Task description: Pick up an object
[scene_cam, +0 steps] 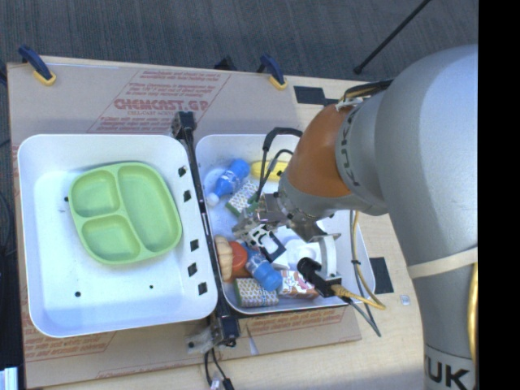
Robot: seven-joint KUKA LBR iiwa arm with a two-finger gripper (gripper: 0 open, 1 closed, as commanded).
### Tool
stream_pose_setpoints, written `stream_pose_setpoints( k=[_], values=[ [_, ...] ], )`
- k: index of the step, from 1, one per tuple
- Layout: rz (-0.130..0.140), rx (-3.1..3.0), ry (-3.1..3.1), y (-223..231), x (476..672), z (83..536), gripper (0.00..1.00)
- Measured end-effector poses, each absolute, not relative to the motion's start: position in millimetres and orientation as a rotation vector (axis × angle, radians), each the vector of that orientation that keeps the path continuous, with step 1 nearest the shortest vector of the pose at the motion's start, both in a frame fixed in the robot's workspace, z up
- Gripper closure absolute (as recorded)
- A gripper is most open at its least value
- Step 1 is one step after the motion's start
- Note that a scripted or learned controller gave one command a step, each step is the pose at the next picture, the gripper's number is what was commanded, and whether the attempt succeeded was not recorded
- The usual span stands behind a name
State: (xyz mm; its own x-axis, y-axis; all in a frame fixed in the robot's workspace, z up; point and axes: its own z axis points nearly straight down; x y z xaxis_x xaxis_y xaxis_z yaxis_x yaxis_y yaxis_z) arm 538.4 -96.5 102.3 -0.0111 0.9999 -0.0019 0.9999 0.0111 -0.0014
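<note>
Arm (382, 145): grey with an orange band, reaching in from the right and bent down over the right bin.
Tool (258, 232): low inside the right bin, among the clutter near its middle; seen from above as a black-and-white mechanism below the orange wrist.
Tool state: cannot tell; the wrist and the crowded objects hide whether its fingers stand apart or together, and nothing can be made out as clamped between them.
Tool contact: it sits just beside, perhaps touching, the small items beneath it; which one cannot be told.
Right bin (213, 146): shallow, white, crowded with small objects.
Blue bottle (228, 177): lying in the upper left part of the right bin, apart from the tool.
Yellow object (275, 169): at the far side of the right bin, partly hidden by the wrist and a black cable.
Red-orange object (236, 258): against the left wall of the right bin, just beside the tool.
Blue object (266, 277): near the front of the right bin, next to a patterned packet (253, 293).
Left bin (41, 242): white, holding a green divided plate (124, 211) with three compartments.
Tabletop (390, 315): light wood, under a sheet of cardboard (154, 96) held by blue clamps (36, 63).
</note>
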Motion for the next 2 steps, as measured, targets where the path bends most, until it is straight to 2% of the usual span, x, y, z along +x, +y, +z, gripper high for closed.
stream_pose_setpoints(
  k=[1,2],
  values=[
    [0.001,2.215,2.23,-25,509.2,206,1.0],
    [0.001,2.214,2.228,4,555.9,254,1.0]
  ],
)
